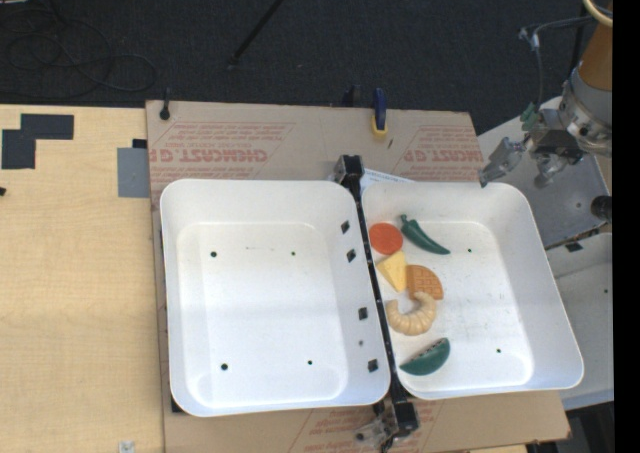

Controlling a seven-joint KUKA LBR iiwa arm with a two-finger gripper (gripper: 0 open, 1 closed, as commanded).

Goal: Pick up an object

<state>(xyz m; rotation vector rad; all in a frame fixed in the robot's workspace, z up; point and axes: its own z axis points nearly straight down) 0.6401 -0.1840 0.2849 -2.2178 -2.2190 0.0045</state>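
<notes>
In the camera view, two shallow white bins sat side by side on the counter (70, 271), over a brown cardboard sheet (260, 146). The left bin (180, 291) showed its bare white floor with a few small dark dots. The right bin (545, 271) held a cluster of small toy foods gathered near its left wall. A round orange-red piece (386, 237) lay at the top of the cluster, with a green pepper (424, 235) just beside it to the right. Below these a yellow wedge (393, 270) touched an orange waffle-like piece (424, 281), and a tan curled shrimp (413, 316) lay just under them. A dark green slice (425, 357) sat apart, lower in the bin.

The arm stood at the upper right, outside the right bin, and its tool (540, 146) hung above the bin's far right corner, well apart from the foods. Whether the tool was apart or together could not be told.
</notes>
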